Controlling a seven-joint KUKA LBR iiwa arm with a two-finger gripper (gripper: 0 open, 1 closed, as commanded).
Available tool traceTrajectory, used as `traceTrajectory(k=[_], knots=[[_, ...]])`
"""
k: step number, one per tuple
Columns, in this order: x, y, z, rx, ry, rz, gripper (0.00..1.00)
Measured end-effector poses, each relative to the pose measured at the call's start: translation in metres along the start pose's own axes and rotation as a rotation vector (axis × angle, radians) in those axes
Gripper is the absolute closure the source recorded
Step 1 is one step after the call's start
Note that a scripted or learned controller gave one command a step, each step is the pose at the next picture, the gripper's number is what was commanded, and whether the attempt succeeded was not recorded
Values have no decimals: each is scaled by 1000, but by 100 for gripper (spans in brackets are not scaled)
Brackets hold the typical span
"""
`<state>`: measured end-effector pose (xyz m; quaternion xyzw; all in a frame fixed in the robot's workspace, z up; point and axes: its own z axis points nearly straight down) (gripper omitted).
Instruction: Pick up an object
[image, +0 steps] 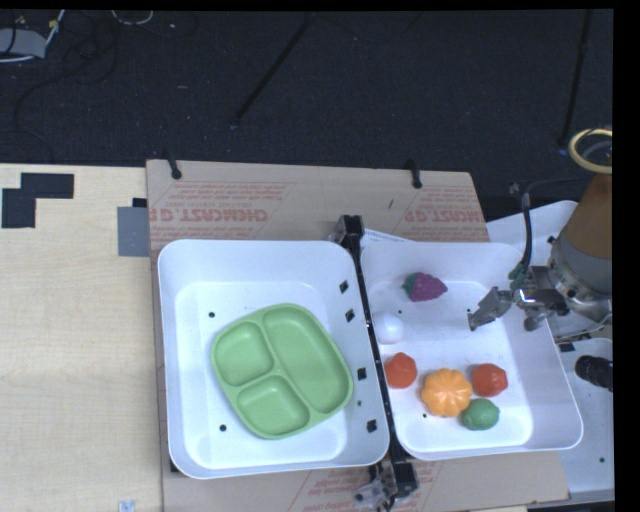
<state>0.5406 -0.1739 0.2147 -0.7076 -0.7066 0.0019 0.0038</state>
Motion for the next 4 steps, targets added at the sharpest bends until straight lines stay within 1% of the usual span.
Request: traceTrajectory(k=[2,3,4], knots=[[2,6,88,-1,0,-1,0],[1,6,76,-3,-1,2,100],[-1,12,32,-10,-3,-3,100]])
